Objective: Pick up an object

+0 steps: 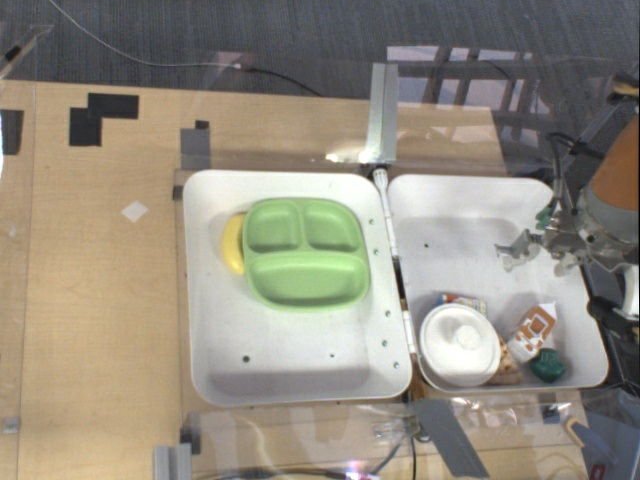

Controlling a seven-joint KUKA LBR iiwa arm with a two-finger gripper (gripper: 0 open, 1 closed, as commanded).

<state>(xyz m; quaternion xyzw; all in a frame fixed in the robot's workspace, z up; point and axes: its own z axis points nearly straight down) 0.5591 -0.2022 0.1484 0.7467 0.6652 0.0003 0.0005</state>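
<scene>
Looking down on the bench (90, 298), we see two white bins side by side. Our left bin (290, 368) carries a green tray (303, 251) with three sections, sitting in its upper half, and a yellow thing (232, 244) peeks out from under the tray's left edge, touching it.

Over to the right bin (455, 218): a white bowl (459, 343) sits near the front wall, with a small packet (462, 301) just behind it. Beside the bowl on the right lies an orange-and-white pack (531, 330), tilted, and a dark green lump (547, 366) rests just below that pack, near the front right corner.

And the gripper (520, 251) hangs over the right side of that right bin, above the pack and well apart from the bowl. We see nothing between its fingers; whether the jaws are spread or closed, we cannot tell from up here. The grey arm (610, 203) comes in from the right edge.
</scene>
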